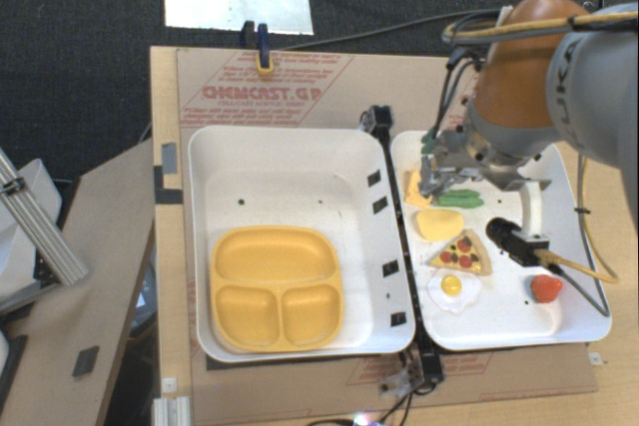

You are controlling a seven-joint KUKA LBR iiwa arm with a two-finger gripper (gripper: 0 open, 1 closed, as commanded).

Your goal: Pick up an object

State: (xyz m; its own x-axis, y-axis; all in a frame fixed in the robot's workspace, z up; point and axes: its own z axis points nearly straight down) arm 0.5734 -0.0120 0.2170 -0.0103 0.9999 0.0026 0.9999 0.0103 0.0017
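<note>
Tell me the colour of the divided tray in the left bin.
The divided tray is yellow, seen plainly in the camera view.

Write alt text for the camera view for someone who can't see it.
A grey and orange robot arm reaches from the right, its gripper low over toy food in the right bin: a pizza slice, fried egg, strawberry and green pod. The left bin holds a yellow tray.
</note>
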